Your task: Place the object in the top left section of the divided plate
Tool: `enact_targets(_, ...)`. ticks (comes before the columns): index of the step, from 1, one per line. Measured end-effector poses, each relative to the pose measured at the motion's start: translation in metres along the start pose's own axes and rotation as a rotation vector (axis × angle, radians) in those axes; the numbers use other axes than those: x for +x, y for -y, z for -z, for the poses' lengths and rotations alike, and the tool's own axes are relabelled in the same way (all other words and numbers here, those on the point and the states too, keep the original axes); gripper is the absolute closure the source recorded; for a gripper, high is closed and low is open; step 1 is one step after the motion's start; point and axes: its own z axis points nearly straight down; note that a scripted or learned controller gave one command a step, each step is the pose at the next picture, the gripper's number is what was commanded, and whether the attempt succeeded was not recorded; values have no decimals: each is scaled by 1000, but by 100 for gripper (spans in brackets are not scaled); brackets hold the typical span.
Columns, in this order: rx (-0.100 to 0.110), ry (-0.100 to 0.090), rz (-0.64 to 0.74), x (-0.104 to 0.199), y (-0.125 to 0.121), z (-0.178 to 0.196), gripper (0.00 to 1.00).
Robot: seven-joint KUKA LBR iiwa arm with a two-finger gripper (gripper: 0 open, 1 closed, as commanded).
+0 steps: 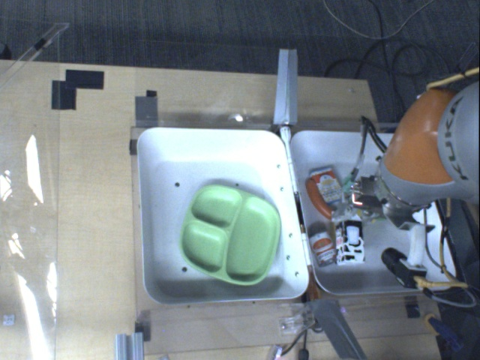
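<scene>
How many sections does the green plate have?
3. The green divided plate in the left bin has two small sections on its left side, one above the other, and one large section on its right.

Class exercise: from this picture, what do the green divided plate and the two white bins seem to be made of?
Green divided plate: probably moulded plastic, matte; even colour, soft rounded ridges, faint sheen. White bins: plastic or coated metal, hard to tell; smooth, slightly glossy, rounded corners.

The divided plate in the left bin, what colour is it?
Light green all over; the plate shows plainly in the camera view, lying in the white left bin.
</scene>
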Motion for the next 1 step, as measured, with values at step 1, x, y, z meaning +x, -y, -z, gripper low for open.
enact_targets(1,2,0,-195,-15,-10,1,100)
